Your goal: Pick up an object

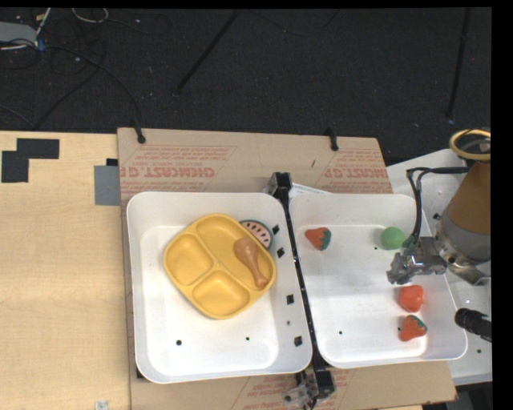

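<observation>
Camera view: gripper [403,267] low in right bin [353,352], finger state unreadable, just above red tomato-like toy [411,298] near right wall; likely light, rounded, slippery plastic, best pinched across its middle.

A cardboard sheet [240,164] lies under two white bins: the left bin [208,360] at seven o'clock, the right bin [361,340] at five. At nine o'clock, on the pale wooden tabletop [56,280], sit a black stepped mark [28,156] and a grey patch [106,184]. Dark cables [96,24] trail at eleven.
</observation>
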You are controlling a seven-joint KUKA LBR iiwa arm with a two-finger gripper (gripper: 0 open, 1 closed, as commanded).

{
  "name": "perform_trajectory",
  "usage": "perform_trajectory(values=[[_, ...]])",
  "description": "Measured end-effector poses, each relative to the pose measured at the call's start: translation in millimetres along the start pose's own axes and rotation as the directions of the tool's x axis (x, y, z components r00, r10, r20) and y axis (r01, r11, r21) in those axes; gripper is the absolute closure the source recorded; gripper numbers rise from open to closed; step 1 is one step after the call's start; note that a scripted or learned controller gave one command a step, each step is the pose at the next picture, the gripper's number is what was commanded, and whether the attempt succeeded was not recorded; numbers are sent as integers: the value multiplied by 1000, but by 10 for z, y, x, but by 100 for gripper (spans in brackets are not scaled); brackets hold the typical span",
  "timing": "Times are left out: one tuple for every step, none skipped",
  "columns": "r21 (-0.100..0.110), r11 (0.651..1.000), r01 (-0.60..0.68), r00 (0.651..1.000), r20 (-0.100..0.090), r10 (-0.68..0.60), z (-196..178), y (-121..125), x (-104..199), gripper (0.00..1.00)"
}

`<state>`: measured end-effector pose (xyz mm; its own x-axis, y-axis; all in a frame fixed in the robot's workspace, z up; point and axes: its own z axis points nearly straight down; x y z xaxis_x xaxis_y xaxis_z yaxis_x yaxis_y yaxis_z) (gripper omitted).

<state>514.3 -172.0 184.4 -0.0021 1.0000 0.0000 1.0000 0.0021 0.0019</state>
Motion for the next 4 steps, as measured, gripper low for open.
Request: perform_trajectory(values=[[-2,1000,1,1000,1,-1,-608,52,54,100],[3,1000,4,1000,-2,-4,-654,177,544,100],[7,1000,2,1000,-3,-2,-523,299,1022,100],[4,1000,3,1000,-2,-3,-596,506,1502,100]])
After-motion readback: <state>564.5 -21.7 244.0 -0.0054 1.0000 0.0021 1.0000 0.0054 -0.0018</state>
